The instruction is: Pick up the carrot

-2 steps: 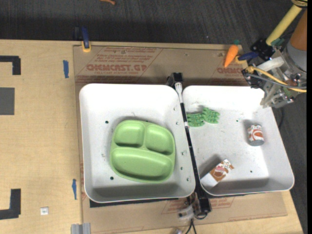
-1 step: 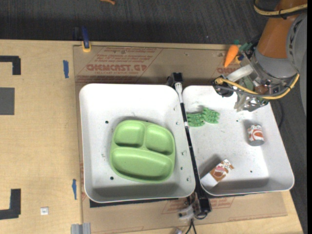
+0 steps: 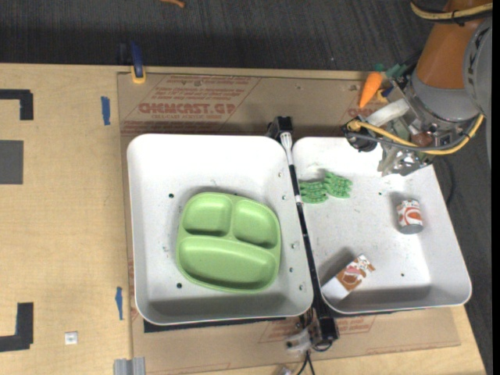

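The green divided plate (image 3: 229, 241) sits in the left bin (image 3: 148, 209). Right of the plate, past the leafy greens (image 3: 325, 187), the gripper (image 3: 400, 162) hovers over the right bin; I cannot tell its pincer state. The carrot (image 3: 370, 89) lies beyond the plate's far right, outside on the bench: reaching is unfinished, and next it must shift there.

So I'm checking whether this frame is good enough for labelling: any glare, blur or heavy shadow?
Camera view: even overhead light, soft shadows under the bin rims; the right bin is bright but not blown out; the green tray has a mild sheen; the carrot and the gripper look slightly soft, small details hard to read.
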### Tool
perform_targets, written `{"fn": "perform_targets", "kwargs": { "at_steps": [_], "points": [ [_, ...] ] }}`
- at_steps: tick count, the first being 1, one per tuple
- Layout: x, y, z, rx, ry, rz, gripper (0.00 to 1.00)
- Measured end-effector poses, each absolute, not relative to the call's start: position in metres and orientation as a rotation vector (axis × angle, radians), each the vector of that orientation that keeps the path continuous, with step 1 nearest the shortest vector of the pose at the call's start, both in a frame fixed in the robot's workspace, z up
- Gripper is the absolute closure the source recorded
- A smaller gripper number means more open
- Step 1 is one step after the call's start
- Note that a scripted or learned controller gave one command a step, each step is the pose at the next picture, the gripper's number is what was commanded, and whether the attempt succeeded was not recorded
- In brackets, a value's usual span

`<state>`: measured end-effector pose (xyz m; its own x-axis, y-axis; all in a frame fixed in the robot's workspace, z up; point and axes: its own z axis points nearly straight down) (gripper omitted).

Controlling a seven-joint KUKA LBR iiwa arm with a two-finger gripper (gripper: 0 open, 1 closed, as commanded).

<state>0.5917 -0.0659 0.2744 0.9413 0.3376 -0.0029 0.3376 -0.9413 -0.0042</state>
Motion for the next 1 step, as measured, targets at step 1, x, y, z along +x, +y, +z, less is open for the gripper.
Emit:
{"fn": "perform_targets", "kwargs": {
  "at_steps": [1],
  "points": [
    [0.5921, -0.0656, 0.2843, -3.091, -0.541, 0.006, 1.0]
  ]
}}
